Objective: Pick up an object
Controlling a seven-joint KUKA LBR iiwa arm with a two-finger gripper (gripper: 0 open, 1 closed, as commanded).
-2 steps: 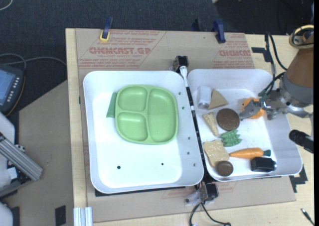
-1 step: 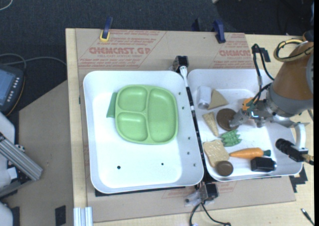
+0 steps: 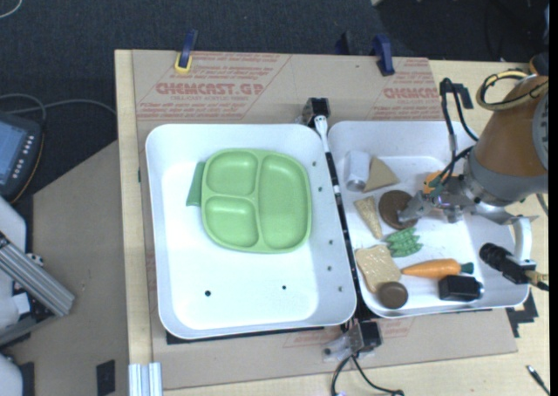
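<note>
Workcell surroundings as I see them from the overhead camera.
The dark blue-grey carpeted floor [image 3: 131, 2] surrounds a light plywood bench top [image 3: 139, 298]. Brown protective paper printed with red lettering [image 3: 218, 87] covers its far portion, held by a yellow-and-blue clamp [image 3: 185, 54] and a blue clamp [image 3: 382, 54]. Lighting is even.

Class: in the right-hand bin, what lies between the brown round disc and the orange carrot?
In the camera view, a small green leafy toy lies between the brown round disc and the orange carrot.
</note>
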